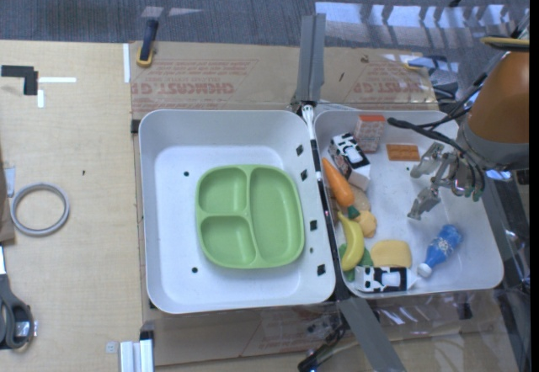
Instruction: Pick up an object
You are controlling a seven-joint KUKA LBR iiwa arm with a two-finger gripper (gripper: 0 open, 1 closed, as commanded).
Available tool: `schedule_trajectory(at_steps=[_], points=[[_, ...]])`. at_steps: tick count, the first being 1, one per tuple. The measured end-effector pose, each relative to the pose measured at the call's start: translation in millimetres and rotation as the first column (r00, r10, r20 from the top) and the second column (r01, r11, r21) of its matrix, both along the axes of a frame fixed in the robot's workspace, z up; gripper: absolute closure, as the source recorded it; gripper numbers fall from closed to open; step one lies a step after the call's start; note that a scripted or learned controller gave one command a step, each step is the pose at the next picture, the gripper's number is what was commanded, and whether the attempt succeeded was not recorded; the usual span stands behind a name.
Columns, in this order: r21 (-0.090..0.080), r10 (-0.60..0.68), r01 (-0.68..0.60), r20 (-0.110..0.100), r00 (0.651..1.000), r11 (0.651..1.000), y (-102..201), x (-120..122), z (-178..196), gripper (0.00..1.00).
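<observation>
My gripper (424,185) hangs over the bare middle of the right bin (484,273), open, with nothing between its fingers. Along the bin's left side lie a carrot (337,183), a banana (351,244) and a black-and-white toy (349,151). A yellow block (391,254) and another black-and-white toy (381,279) sit at the front. A blue bottle (440,248) lies just below and right of the gripper. At the back are a small orange box (369,131) and a flat orange piece (402,151).
The left bin (168,143) holds a green divided plate (250,215). A grey tape ring (37,209) lies on the bench at the far left. A metal divider (310,59) rises between the bins at the back.
</observation>
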State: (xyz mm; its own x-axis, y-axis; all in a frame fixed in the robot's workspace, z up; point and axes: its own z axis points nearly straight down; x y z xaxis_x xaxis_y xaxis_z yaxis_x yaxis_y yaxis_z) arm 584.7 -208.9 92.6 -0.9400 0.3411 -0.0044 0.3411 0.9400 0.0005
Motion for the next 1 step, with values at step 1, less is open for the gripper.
schedule_trajectory(at_steps=[1], points=[[0.000,-0.058,0.058,0.002,0.998,0.998,-6.0,56.6,1.0,0.00]])
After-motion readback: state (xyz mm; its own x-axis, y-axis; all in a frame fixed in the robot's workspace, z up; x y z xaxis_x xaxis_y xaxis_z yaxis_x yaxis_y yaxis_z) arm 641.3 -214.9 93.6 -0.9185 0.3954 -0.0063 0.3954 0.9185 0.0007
